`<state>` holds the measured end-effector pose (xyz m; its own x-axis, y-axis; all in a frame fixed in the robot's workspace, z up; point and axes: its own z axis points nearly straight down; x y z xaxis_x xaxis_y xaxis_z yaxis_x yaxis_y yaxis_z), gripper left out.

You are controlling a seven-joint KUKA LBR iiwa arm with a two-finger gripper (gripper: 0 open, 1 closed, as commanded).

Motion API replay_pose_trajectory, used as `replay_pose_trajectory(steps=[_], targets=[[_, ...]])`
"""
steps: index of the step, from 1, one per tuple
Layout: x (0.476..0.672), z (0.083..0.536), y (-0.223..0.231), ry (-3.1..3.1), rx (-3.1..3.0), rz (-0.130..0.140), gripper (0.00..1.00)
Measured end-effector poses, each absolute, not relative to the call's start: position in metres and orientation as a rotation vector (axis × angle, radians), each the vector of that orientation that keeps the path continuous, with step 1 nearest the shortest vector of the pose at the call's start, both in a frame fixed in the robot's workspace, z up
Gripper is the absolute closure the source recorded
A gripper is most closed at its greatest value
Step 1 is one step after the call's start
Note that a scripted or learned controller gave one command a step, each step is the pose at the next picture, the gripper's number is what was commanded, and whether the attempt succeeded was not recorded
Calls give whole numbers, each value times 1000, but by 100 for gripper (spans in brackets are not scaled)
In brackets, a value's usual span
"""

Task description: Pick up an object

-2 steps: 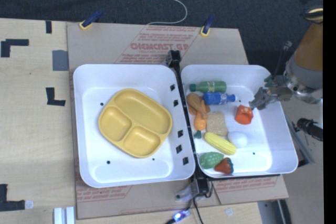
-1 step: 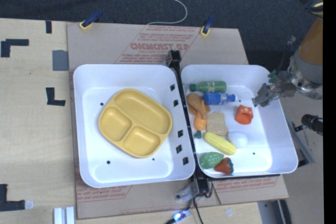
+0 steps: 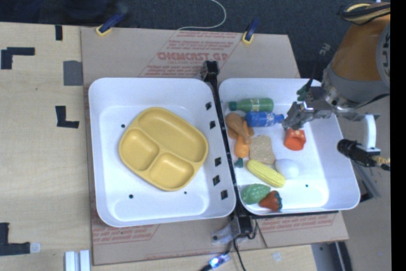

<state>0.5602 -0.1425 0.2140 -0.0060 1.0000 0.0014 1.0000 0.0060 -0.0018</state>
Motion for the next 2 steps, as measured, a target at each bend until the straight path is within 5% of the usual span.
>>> replay_pose_trajectory(steps=[1, 2], targets=[[560, 227, -78, -2229, -2211, -2, 100], [566, 215, -91, -2221, -2220, 5, 100]])
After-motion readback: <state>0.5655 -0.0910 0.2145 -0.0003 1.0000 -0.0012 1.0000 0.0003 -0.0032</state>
